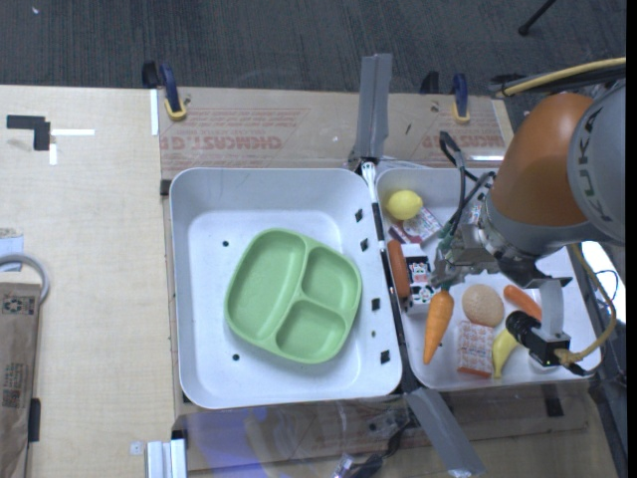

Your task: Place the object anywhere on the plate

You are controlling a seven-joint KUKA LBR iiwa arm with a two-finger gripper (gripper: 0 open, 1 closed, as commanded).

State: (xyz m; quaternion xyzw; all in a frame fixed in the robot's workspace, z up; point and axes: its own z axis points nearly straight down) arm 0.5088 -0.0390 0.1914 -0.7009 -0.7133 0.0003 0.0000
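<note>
A green three-compartment plate (294, 295) lies in the left white bin (199, 267), with nothing on it. My gripper (447, 267) hangs low over the right bin (438, 179), just above the top of an orange carrot (437, 326). The arm's bulk hides the fingers from above. Around it lie a yellow lemon (404, 204), a hot dog (399, 268), a beige bread roll (483, 305), a pink wafer (474, 348), a banana (505, 351) and a second small carrot (524, 301).
A black-and-white card (419, 269) and a clear wrapper (418, 227) lie beside the gripper. The bins' shared divider (383, 267) runs between plate and food. Clamps (174, 103) hold the cardboard at the back. A brown paper bag (15, 361) lies at far left.
</note>
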